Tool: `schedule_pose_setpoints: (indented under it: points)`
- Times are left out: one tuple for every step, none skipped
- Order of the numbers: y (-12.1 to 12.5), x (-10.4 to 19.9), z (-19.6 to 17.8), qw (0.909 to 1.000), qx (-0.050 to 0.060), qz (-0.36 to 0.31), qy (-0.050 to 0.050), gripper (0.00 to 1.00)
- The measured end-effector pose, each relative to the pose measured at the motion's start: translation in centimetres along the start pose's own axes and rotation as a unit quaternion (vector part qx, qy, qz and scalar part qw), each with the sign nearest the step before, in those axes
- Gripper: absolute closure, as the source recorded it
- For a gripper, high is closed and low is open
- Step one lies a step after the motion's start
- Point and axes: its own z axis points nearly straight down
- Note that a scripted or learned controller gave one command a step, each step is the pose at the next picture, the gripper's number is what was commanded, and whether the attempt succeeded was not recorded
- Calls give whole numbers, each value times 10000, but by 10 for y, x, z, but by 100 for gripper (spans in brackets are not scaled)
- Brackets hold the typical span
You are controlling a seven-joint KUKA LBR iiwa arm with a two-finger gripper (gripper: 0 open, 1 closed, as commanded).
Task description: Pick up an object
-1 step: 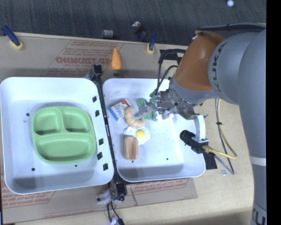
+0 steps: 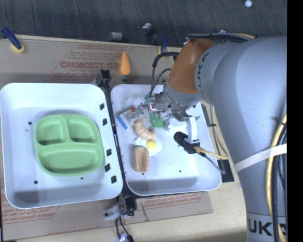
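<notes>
We see the grey arm (image 2: 242, 95) reaching in from the right, its orange band (image 2: 184, 69) above the far edge of the right bin (image 2: 192, 178). The claw (image 2: 157, 109) sits low over the far half of that bin, and we cannot tell whether it is apart or together.

The things to pick all lie in the right bin, towards its left side. A small green piece (image 2: 157, 121) lies right at the claw; whether they touch we cannot tell. Just beside it is a curved tan pastry (image 2: 143, 129). A blue and white packet (image 2: 125, 120) lies near the bin's left wall. Nearer to us, a toy fried egg (image 2: 150, 145) touches the pastry's near end, and a brown bun (image 2: 140, 160) lies against the egg.

The left bin (image 2: 10, 135) holds a green plate (image 2: 68, 145) with 3 compartments, lying flat in the middle. Beyond the bins, an orange carrot (image 2: 124, 63) rests on the cardboard sheet (image 2: 55, 59).
</notes>
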Motion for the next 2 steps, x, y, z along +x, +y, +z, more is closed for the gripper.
schedule_pose_setpoints:
  points:
    - [1, 0, -11, 10000, -8, -18, -5, 100]
    - [-95, 57, -96, 10000, 64, 2, 15, 100]
